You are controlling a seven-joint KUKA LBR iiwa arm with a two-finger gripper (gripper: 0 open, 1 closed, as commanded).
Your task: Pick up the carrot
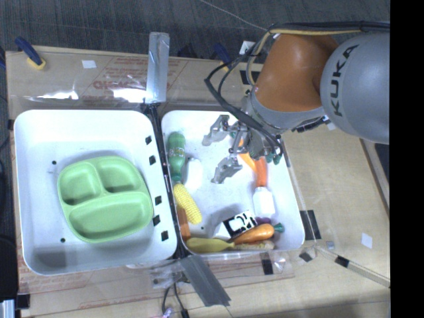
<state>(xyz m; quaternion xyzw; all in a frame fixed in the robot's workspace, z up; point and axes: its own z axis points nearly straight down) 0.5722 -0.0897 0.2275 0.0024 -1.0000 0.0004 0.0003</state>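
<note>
The gripper (222, 150) hangs with fingers spread and nothing between them over bare floor in the right bin (291, 197). The carrot (260, 168) lies just beside it near the right wall, its upper end hidden under the wrist.

Bins (26, 177) were white. Divided plate (104, 197) was pale green. Corn cob (187, 203) was yellow; bottle-like item (176, 152) green; carrot (261, 171) orange; banana (209, 244) yellow. Arm (344, 85) was grey with orange band. Bench (344, 191) was tan.
</note>
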